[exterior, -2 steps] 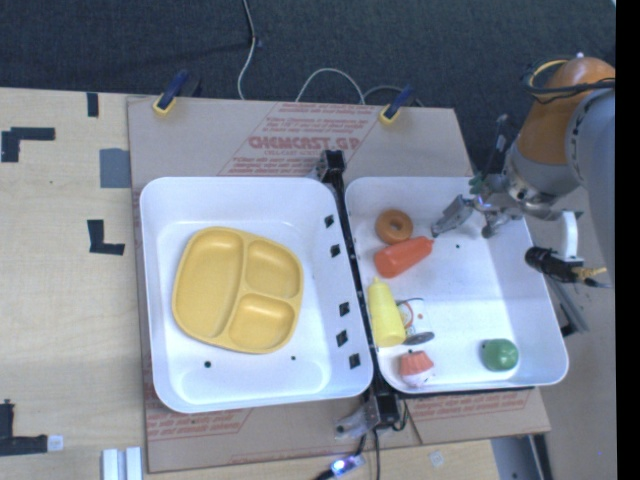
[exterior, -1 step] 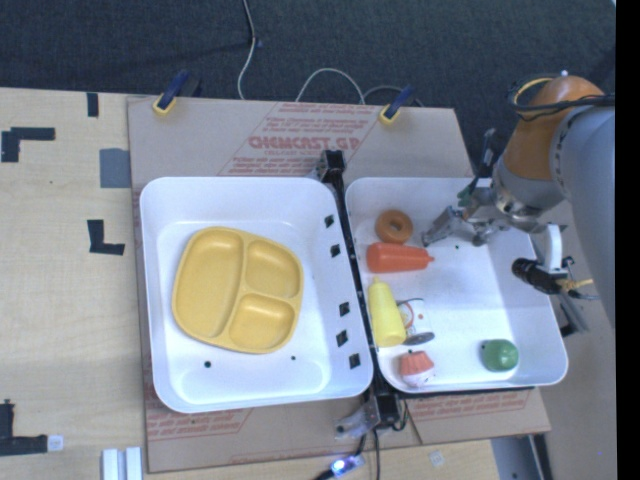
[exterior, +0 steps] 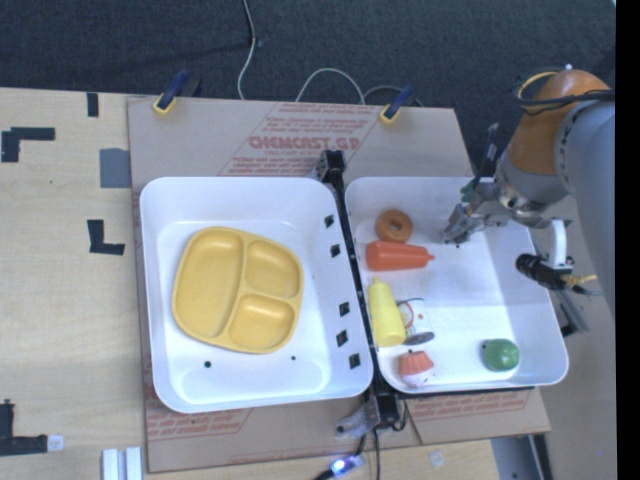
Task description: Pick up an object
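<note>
From above, the pale wooden worktop (exterior: 60,268) carries a cardboard sheet (exterior: 290,138) held by two yellow-and-blue clamps (exterior: 170,92), with dark carpet (exterior: 350,18) beyond. The left bin (exterior: 160,208) holds a yellow divided plate (exterior: 238,289). The right bin (exterior: 530,338) holds a doughnut (exterior: 394,225), an orange carrot (exterior: 398,257), a yellow bottle (exterior: 385,313) and a green ball (exterior: 500,354). The gripper (exterior: 462,224) hangs over the right bin's far side, near the doughnut, gripping nothing; whether the jaws are open I cannot tell.

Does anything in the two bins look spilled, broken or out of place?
Nothing stands out. The yellow divided plate lies flat in the left bin; the toy foods lie separately in the right bin.
</note>
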Controlling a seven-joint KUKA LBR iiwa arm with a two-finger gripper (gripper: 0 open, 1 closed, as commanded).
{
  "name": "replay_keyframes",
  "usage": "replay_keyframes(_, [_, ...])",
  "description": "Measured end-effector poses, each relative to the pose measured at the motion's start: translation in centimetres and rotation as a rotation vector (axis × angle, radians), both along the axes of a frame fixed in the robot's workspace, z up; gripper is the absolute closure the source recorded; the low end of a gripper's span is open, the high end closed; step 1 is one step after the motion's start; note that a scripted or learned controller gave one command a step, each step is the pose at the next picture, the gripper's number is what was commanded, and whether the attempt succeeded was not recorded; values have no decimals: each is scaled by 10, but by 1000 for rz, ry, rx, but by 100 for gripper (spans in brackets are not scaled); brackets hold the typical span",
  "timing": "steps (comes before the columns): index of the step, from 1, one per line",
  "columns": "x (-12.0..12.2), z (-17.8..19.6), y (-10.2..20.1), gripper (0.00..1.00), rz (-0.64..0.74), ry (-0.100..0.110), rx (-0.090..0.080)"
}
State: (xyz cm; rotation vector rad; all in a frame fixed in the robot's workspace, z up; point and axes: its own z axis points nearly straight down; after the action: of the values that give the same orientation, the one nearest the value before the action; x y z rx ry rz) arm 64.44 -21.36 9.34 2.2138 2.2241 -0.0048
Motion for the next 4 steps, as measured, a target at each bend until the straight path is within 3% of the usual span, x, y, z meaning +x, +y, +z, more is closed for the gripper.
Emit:
replay_keyframes(3, [7,153,9,100,-2,-1,4])
replay_keyframes(4, [-3,146,52,100,-1,5,5])
